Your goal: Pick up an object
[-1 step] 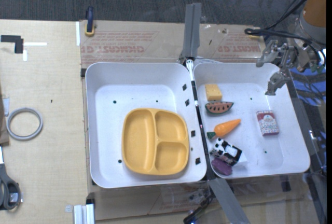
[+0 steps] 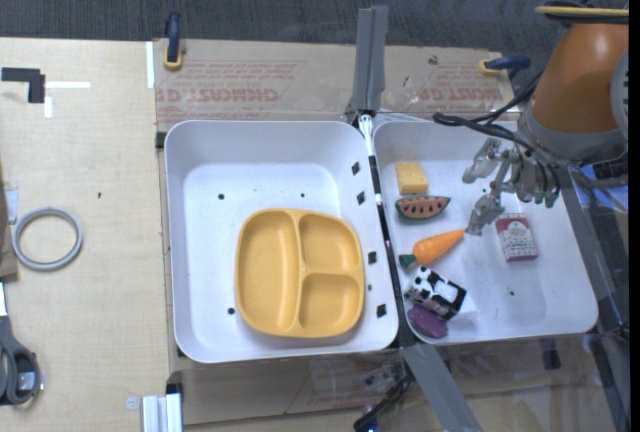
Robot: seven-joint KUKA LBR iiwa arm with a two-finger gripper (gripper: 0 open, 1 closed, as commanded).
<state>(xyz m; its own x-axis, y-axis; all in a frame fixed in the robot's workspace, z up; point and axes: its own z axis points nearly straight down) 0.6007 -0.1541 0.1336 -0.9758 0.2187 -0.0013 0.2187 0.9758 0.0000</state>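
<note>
The right bin [image 2: 560, 310] holds a yellow cheese block [image 2: 411, 177], a watermelon slice [image 2: 421, 208], an orange carrot [image 2: 440, 245], a small red-and-white carton [image 2: 517, 240], a black-and-white toy [image 2: 437, 292] and a purple piece [image 2: 430, 322]. My gripper [image 2: 487, 190] hangs over the middle of this bin, between the watermelon slice and the carton. It is open, and nothing sits between its fingers. The carton lies just right of the lower fingertip [image 2: 486, 216]. The carrot is a little below and left of it.
The left bin [image 2: 200, 180] carries a yellow divided plate [image 2: 300, 272]. A grey divider [image 2: 370, 60] runs between the bins at the back. On the bench to the far left lie a grey tape ring [image 2: 45, 238] and scissors [image 2: 15, 370].
</note>
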